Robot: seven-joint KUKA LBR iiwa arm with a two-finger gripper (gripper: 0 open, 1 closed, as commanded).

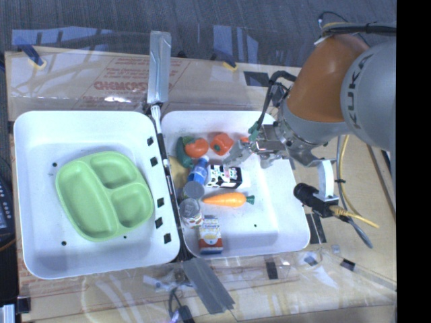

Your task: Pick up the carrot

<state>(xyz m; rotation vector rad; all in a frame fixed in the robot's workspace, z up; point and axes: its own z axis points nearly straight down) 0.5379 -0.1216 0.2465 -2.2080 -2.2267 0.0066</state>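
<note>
On the worktop (pixel 81 89), the left bin (pixel 40 147) carried a single item: a green divided plate (pixel 104 194) with three compartments, lying flat near the bin's middle with nothing in any compartment. The right bin (pixel 283 221) held the clutter. Along its left wall, from the far end to the near end, lay a green item touching a red-orange tomato-like piece (pixel 195 147), a blue-capped bottle (pixel 198 173), a small metal can (pixel 191 211) and a small carton (pixel 211 236). A second red-orange piece (pixel 221 142) lay just beside the first, and a black-and-white patterned box (pixel 224 176) sat near the bin's middle. The carrot (pixel 225 199) lay on its side on the bin floor just in front of that box, its green stem end pointing right, with bare floor to its right and in front of it. My end effector (pixel 250 147) hung over the far right part of this bin, apart from the carrot and carrying nothing; I could not tell whether it stood apart or together. I judged the step in hand to be the approach, with the pick not yet made. The next move called for travel toward the near side of the bin, alignment across the carrot's narrow width, and a descent clear of the patterned box and the can.
</note>
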